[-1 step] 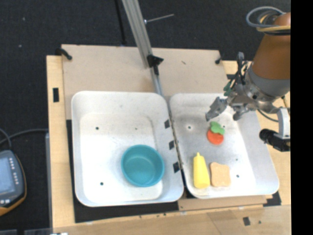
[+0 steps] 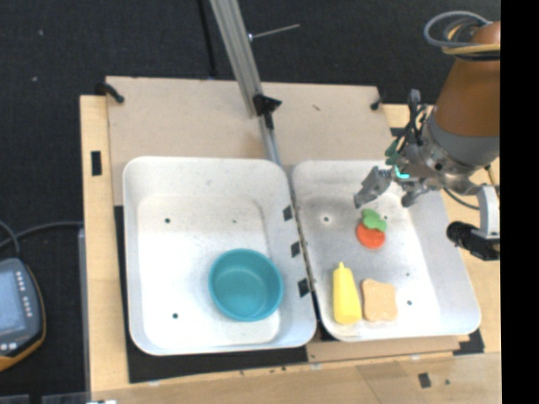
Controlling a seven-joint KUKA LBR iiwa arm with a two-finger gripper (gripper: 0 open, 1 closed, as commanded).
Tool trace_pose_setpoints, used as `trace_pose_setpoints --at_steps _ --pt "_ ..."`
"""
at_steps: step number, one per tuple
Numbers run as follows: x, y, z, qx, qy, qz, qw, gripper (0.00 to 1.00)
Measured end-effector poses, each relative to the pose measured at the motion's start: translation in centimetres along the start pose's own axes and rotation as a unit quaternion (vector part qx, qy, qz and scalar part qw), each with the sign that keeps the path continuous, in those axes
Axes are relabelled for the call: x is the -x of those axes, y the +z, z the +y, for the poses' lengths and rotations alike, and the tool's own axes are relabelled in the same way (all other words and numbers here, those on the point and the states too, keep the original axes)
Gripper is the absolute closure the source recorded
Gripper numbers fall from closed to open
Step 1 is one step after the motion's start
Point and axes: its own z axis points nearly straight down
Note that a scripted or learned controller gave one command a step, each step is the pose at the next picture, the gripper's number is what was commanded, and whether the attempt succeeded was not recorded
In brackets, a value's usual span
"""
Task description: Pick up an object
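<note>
Open two-finger gripper point(image 2: 391, 193) holds nothing; just below it one red-and-green toy tomato point(image 2: 371, 230), one yellow plastic bottle point(image 2: 344, 293), one tan toast slice point(image 2: 380, 300).

No text, label, brand, number or sign can be read anywhere here; the handheld screen point(image 2: 15, 305) at the left edge is too blurred.
</note>
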Motion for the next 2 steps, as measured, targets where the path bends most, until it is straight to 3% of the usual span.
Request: trace_pose_setpoints --at_steps 2 --pt "-0.6 10.4 -0.2 -0.004 0.001 0.000 1.0000 0.00"
